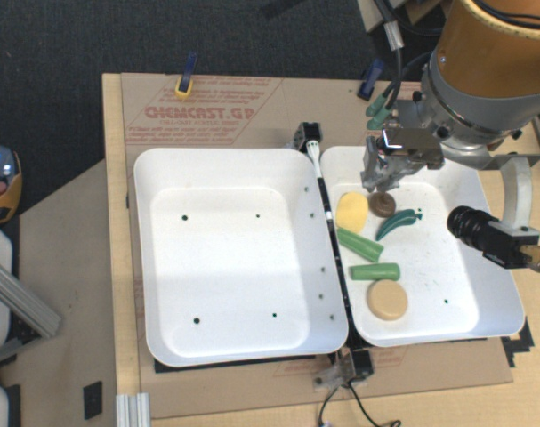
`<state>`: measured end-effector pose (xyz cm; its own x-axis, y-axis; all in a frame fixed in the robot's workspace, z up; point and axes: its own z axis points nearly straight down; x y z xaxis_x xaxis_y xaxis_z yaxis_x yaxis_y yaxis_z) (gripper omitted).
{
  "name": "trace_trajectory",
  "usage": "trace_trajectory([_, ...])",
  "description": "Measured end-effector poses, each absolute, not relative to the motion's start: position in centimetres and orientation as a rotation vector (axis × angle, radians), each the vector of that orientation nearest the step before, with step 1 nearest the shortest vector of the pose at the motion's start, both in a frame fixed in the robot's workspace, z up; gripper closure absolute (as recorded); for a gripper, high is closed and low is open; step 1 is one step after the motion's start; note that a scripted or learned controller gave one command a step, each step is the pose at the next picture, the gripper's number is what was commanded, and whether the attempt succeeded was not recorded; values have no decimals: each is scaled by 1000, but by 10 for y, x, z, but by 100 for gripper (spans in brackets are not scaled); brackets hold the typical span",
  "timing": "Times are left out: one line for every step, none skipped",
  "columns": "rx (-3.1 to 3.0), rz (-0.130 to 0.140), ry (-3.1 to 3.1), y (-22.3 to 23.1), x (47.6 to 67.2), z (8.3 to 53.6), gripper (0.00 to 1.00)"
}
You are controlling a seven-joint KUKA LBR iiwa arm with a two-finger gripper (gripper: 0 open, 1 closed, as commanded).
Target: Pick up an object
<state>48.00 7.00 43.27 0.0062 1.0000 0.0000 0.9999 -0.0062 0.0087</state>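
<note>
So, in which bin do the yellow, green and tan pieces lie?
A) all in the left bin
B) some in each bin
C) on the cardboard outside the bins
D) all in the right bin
D: the yellow piece, the green pieces and the tan disc all lie inside the right bin, below the hand.

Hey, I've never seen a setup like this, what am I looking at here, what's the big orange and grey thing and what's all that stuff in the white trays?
That is a robot arm, reaching in from the right. The picture comes from one camera fixed above the bench, looking down at a slant. Two shallow white bins sit side by side on a cardboard sheet. In the right bin lie a yellow piece, a brown disc, a curved teal piece, two green sticks and a tan round. The arm's gripper is lowered just above the yellow piece and brown disc. I cannot tell whether it holds anything.
</note>
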Motion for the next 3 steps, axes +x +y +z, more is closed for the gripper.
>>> trace_trajectory([2218,3,2221,74,480,439,100])
trace_trajectory([2216,6,2220,75,481,450,100])
trace_trajectory([2215,7,2219,75,481,460,100])
